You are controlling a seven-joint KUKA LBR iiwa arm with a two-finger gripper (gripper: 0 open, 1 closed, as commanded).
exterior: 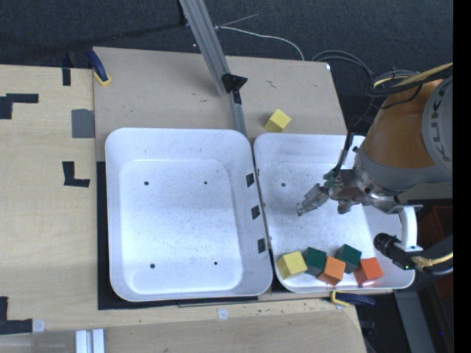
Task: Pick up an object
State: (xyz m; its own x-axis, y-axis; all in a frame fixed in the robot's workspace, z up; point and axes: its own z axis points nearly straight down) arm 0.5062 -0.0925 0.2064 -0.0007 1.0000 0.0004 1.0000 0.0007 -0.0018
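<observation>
- Left bin (125,197): bare white floor, rims free all round; its right rim touches the next bin.
- Right bin (294,157): far half open; along the near rim sit a yellow cube (292,263), two green cubes (315,258), two orange cubes (333,270).
- Pincer (310,203): over the bin's middle, clear of the cubes; I cannot tell its spread.
- Desk (162,87): a stray yellow cube (278,120) beyond the far rim.

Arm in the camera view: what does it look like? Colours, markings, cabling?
The arm is bulky and rounded, with an orange band above a grey wrist section and part of grey lettering on its right side. A dark metal gripper sticks out leftward. A white bracket and black cables hang below the wrist.
</observation>
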